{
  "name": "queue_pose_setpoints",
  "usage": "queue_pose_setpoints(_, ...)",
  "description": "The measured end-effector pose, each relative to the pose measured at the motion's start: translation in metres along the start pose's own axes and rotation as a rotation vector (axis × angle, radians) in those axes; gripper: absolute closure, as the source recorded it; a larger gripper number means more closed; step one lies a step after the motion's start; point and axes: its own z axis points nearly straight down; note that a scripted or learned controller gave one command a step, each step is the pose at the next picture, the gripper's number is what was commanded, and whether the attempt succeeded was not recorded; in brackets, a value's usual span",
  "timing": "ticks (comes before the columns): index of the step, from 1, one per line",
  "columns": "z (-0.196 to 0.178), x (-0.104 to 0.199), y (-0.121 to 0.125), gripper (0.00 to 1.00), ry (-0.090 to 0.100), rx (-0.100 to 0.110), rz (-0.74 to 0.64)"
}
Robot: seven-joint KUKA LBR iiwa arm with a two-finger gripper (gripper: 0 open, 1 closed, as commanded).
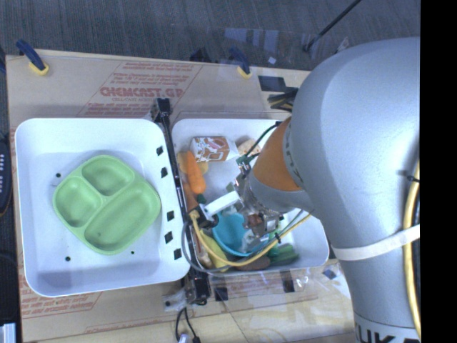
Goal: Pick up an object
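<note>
The grey arm (357, 163) covers the right bin's (214, 131) 3 o'clock half, and its fingers (251, 224), low among a teal cup (230, 234), yellow cable and clutter, cannot be told apart or together. The bench (107, 84) sheet reads "CHEMCAST GP" at 11 o'clock. A green divided plate (107, 204) lies in the left bin (28, 191); an orange carrot (193, 177) and a brown printed packet (209, 148), its writing unreadable, lie at the right bin's 10 o'clock.

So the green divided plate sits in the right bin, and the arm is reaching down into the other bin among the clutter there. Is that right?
Not quite. The camera view shows the green divided plate in the left bin, not the right one. The arm is reaching down into the right bin, among the clutter there.
</note>
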Motion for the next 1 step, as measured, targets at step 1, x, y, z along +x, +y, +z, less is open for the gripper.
queue_pose_setpoints(1,-0.0002,-0.0241,-0.0015,0.00,0.004,0.000,-0.353)
